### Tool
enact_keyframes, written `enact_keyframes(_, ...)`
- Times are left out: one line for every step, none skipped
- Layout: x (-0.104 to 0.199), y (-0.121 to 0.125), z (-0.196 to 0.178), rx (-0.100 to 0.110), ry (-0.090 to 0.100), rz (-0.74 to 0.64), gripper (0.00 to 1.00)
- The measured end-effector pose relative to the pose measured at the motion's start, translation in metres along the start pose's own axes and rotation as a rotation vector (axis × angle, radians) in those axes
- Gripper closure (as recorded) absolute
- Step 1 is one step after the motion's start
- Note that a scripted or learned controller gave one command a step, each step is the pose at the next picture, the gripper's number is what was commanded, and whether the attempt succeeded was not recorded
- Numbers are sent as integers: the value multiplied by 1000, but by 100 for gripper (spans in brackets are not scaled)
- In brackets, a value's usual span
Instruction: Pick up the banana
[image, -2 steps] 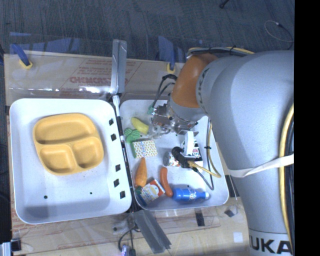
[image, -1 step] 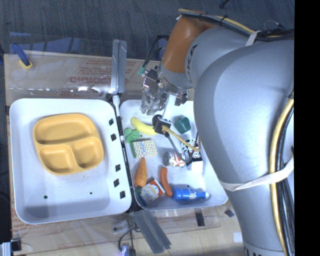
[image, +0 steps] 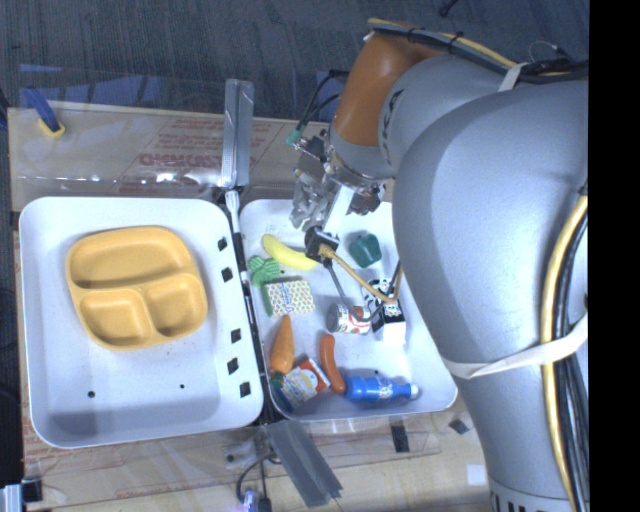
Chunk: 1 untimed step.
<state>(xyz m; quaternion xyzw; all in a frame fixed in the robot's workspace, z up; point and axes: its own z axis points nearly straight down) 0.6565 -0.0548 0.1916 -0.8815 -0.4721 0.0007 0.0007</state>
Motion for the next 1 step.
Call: enact_keyframes(0, 0, 0, 1, 0, 0, 0)
